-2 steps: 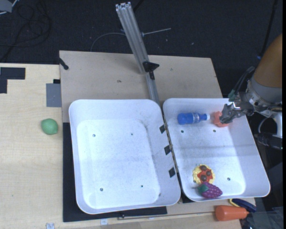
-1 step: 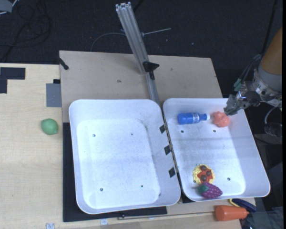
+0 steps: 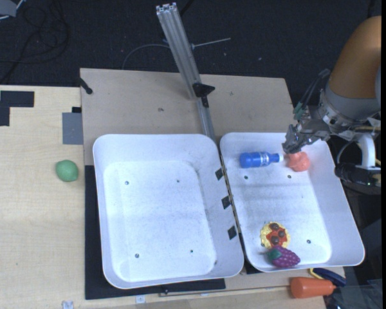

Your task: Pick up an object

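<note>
Gripper [image 3: 297, 144] sits right over the small salmon-pink rounded lump [image 3: 299, 161] at the right bin's [image 3: 334, 201] far right, blue plastic bottle [image 3: 258, 159] just left; finger state I can't tell; lump looks light, maybe squashy, so pinch across its middle.

Right bin [image 3: 321, 192] holds a blue bottle [image 3: 259, 159] lying sideways, a salmon-pink lump [image 3: 299, 161] beside it — toy fruit [image 3: 278, 243] near the front.

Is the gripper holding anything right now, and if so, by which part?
Cannot be told. The gripper sits right above the orange-pink lump in the right bin, next to the blue bottle, but no grip on it is visible.
</note>
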Robot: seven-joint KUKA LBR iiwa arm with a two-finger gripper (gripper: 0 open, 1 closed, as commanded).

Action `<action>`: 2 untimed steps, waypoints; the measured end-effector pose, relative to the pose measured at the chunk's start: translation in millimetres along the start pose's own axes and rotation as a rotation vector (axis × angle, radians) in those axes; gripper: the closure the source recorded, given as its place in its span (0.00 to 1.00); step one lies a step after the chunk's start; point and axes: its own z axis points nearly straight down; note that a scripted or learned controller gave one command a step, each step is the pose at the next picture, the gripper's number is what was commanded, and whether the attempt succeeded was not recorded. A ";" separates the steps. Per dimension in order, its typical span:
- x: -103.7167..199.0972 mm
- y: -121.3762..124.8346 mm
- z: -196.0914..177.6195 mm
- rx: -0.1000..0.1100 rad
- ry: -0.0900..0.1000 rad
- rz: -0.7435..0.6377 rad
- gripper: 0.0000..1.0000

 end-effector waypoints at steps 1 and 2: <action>49.2 3.5 -4.1 0.000 0.000 0.000 1.00; 96.4 -4.6 8.9 0.002 0.000 0.001 1.00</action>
